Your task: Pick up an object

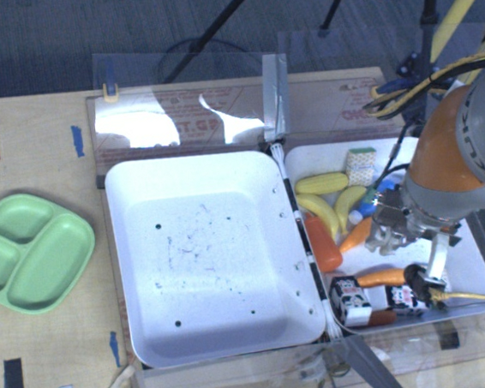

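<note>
- The grey arm (471,156) with its orange band is reaching in from the right and is hanging over the right white bin (483,271)
- The claw (395,235) is sitting low over the middle of that bin, just beside the toys; I cannot tell how it is set or if it is holding anything
- The right bin is holding a pile of play food and small things, crowded toward its left side
- Two yellow bananas (321,185) are lying near the top of the pile, one flat and one curving down under it
- A pale speckled block (361,166) is sitting just above and to the right of the bananas
- A long orange carrot (321,241) is lying along the left wall of the bin, pointing up and down
- A second orange piece (356,235) is lying at a slant between the carrot and the claw, and its right end is reaching the claw
- Something blue (366,205) is peeking out near the claw, but it is too hidden to name
- Another orange stick (381,278) is lying flat lower down
- A small black and white box (350,300) is sitting in the bottom left corner of the bin
- The left white bin (206,253) is sitting just beside the right one, and their walls are touching
- A green plate (30,252) with three parts is resting on the tabletop (23,152), well apart to the left
</note>
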You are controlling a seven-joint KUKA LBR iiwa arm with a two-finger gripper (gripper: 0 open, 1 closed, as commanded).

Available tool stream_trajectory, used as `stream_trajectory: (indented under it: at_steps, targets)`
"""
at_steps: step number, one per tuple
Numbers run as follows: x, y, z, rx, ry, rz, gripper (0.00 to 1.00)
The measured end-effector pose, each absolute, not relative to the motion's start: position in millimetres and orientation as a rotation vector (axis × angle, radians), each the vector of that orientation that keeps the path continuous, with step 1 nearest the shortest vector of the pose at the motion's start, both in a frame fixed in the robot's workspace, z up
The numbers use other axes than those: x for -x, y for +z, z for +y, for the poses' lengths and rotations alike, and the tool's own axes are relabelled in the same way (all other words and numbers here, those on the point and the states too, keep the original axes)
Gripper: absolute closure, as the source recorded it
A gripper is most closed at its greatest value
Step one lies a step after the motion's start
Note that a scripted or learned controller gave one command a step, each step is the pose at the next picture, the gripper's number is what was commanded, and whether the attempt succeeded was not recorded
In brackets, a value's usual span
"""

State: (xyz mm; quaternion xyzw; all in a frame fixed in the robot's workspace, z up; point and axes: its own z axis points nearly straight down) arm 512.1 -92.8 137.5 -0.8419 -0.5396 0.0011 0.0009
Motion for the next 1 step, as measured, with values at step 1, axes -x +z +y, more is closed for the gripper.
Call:
stream_trajectory:
  at_steps: [1]
  targets:
    - [-589.7,135.8,-93.4,2.731,0.002,-1.551,1.00]
